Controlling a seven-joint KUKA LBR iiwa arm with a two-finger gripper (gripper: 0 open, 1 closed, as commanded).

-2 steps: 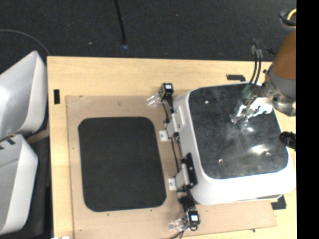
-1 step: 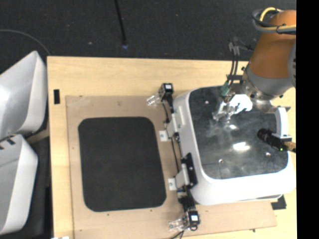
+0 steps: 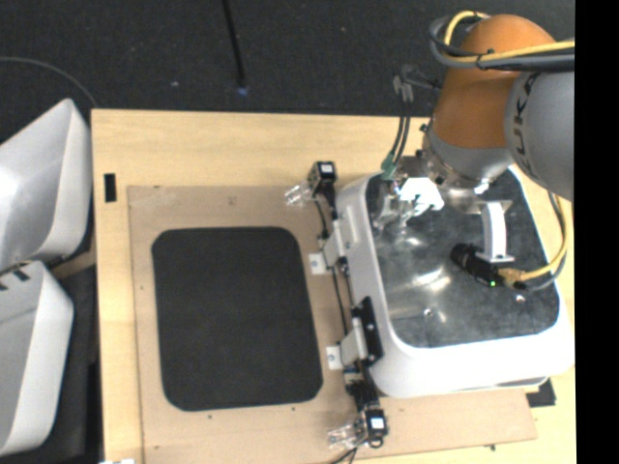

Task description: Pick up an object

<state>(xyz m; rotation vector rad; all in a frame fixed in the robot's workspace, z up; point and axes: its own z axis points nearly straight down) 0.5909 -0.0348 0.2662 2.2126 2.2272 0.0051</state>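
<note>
Nearest the lens, a small black-and-clear fitting (image 3: 358, 431) sits at the front edge of the wooden bench (image 3: 242, 143), at 6 o'clock in the frame. Behind it, a black mat (image 3: 237, 317) with rounded corners lies flat on a brown board (image 3: 135, 307) toward 8 o'clock, and a shallow white bin (image 3: 464, 373) takes the 4 o'clock side. A row of black and metal brackets (image 3: 340, 259) runs along the bin's left wall, between bin and mat, ending in another clear-tipped fitting (image 3: 314, 184) at its far end. The bin's grey floor (image 3: 455, 312) is glossy and streaked with pale glints. What is to be picked cannot be made out among them, so its place relative to the gripper cannot be told. The gripper (image 3: 398, 209) hangs over the bin's 11 o'clock corner, just inside the rim and close to the bracket row, the nearest obstacle. Whether it is open or closed cannot be told. Above it the grey arm (image 3: 542, 124) with its orange band (image 3: 479, 85) enters from 2 o'clock. Two white moulded shells (image 3: 39, 201) stand off the bench at 9 o'clock. Farthest back, a thin black cable (image 3: 232, 32) crosses the dark ground (image 3: 116, 27) at 12 o'clock.
</note>
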